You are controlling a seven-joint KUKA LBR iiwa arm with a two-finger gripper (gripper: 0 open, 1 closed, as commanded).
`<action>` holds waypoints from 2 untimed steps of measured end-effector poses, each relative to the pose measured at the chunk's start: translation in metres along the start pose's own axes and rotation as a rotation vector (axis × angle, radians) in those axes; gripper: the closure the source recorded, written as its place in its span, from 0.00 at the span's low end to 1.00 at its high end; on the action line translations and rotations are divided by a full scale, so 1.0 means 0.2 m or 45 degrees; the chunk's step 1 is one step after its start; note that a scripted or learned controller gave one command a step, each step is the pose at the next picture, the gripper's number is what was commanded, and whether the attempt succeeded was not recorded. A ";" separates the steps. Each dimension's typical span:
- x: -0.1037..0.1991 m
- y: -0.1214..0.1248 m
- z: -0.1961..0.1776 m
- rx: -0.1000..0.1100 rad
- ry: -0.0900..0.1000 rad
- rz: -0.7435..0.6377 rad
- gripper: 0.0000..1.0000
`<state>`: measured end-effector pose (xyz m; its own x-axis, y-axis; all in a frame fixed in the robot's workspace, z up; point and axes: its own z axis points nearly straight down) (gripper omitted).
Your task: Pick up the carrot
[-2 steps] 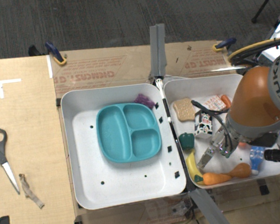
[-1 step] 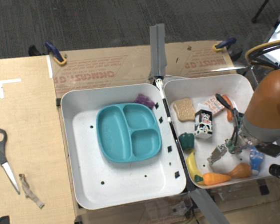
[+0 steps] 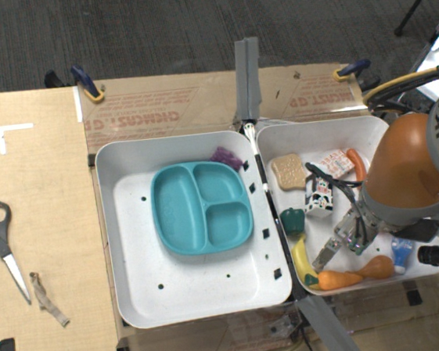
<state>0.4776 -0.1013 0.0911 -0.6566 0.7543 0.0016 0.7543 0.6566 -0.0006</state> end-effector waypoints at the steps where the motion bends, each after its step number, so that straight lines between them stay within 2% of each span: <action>1: -0.12 -0.11 0.00 -0.001 -0.003 0.369 0.00; 2: 0.01 0.01 0.00 0.001 0.000 0.186 0.00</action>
<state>0.4775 -0.0989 0.0910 -0.5397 0.8419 0.0016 0.8419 0.5397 -0.0014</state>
